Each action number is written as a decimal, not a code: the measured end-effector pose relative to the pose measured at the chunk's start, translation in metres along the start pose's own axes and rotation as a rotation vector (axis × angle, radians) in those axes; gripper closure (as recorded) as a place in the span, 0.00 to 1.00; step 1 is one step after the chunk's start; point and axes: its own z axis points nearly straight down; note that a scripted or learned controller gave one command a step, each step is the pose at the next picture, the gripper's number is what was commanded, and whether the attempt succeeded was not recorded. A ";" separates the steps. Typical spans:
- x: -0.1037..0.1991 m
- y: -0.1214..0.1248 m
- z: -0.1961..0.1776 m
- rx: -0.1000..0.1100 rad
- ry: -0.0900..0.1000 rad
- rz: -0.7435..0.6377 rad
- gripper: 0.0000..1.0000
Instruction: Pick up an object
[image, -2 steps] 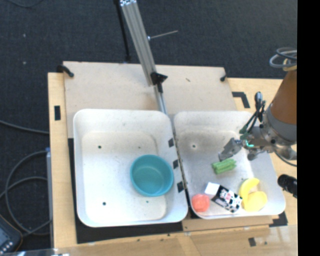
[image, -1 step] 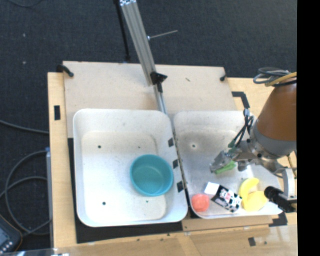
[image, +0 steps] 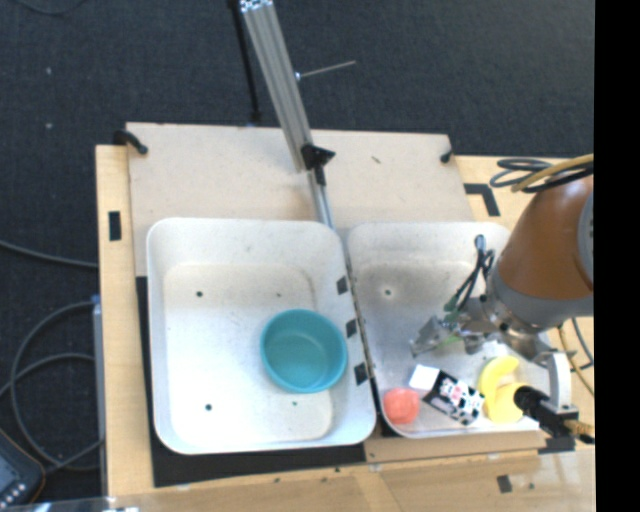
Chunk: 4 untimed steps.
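- The claw (image: 432, 338) hangs low over the middle of the right bin (image: 400, 255), at the end of the grey and orange arm (image: 545, 250) that comes in from the right. Its tips are too small and blurred to read, so I cannot tell whether it is spread or pressed together, and nothing is visibly pinched in it.
- The likely targets sit in the near part of the right bin: an orange ball (image: 402, 404) by the near-left corner, a black and white box (image: 447, 392) just right of it, and a yellow object (image: 499, 385) further right. A teal bowl (image: 303, 349) stands alone in the left bin (image: 190, 250), well apart from the claw.
- Missing altogether looks to be the main risk: the claw is over bare bin floor, on the far side of the cluster, and closing there would probably catch nothing.
- The ball may roll away if nudged off-centre, and it lies close to the bin wall, which could block one side of the claw.
- The ball, box and yellow object lie close together, so a descent among them may land on an edge, push two at once or tip the box.
- The arm hides part of the right side of the bin, so the space there cannot be judged.
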 end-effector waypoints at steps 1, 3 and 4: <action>0.003 0.008 0.057 0.001 0.000 0.001 0.00; -0.008 0.012 -0.016 -0.011 -0.001 -0.001 1.00; -0.010 0.015 -0.059 -0.011 -0.001 -0.004 1.00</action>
